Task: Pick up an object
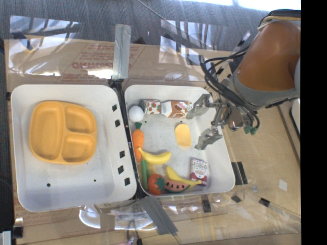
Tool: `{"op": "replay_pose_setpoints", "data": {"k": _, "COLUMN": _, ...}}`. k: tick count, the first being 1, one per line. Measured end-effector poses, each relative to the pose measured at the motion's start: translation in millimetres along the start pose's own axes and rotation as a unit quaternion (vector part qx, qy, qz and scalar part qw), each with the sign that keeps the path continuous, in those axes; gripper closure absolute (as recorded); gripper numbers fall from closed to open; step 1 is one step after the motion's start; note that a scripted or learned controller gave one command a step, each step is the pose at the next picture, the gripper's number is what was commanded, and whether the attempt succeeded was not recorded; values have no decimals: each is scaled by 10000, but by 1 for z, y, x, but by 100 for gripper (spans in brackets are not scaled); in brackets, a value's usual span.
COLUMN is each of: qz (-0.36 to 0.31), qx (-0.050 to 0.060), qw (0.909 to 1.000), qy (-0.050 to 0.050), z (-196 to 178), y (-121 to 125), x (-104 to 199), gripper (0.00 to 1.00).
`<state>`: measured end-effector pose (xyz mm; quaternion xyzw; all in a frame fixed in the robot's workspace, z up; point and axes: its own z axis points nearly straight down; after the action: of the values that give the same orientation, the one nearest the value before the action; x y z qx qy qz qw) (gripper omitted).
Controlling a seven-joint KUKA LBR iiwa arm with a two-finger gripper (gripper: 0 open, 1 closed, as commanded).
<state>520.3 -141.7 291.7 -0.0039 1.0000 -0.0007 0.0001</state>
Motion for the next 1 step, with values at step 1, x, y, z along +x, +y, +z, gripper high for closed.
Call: {"op": "replay_pose_setpoints", "data": {"k": 1, "qz": 672, "qx": -22, "qw": 9977, "qy": 53, "z": 183, "y": -31, "x": -14, "gripper": 0}}
